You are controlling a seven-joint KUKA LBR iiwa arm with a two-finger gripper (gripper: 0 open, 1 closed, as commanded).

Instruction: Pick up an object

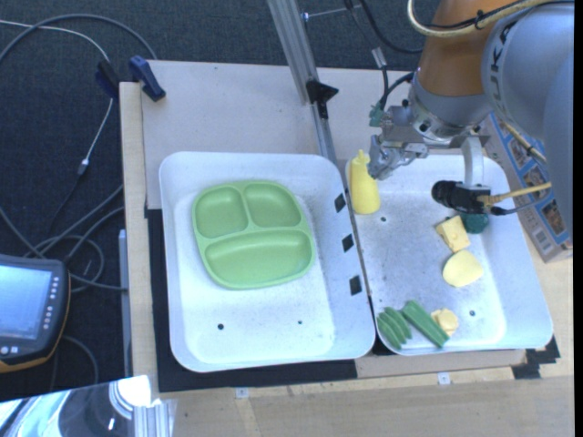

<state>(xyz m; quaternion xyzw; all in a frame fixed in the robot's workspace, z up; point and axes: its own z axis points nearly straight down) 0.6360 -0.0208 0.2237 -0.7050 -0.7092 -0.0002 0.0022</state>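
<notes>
Gripper (390,159) low over far end of right bin (536,306); how far open, cannot tell. Nothing visibly held. Yellow bottle (364,191) just beside gripper on side toward green plate (253,233), apparently resting on bin floor; contact unclear. Yellow lump (462,269) and green pieces (412,323) nearer camera than gripper, well apart from it. Judgement: approach stage only, no lift yet; grasp and raise left.
</notes>
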